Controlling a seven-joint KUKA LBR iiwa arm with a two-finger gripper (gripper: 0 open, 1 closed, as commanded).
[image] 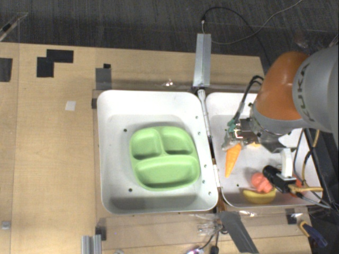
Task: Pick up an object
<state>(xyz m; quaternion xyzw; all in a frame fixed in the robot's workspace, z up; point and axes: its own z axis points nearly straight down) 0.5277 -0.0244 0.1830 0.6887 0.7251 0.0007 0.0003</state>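
From where I stand, the pincer [234,138] hangs low over the right bin [222,107], in the left half of it, close to the wall shared with the other bin. I cannot tell whether it is open or closed; its tip is a tangle of dark metal seen from above. Right under it lies an orange carrot [231,161], its thick end up against the pincer's underside and its pointed end aimed toward the bin's near edge. Whether the carrot is gripped or merely touched, I cannot make out.

Farther along the same bin, toward the near right corner, sits a pink lump [259,181]. Just in front of it a yellow banana [258,197] lies against the near wall. The two are touching or nearly so, and both are clear of the carrot.

Above the pincer the orange band [279,89] bulges out, and the grey arm [320,86] runs off to the right.

The left bin [114,142] holds a green divided plate [164,156], flat and roughly in the middle, with two small compartments at the back and one long one in front. Both bins rest on the pale wooden bench [47,157].
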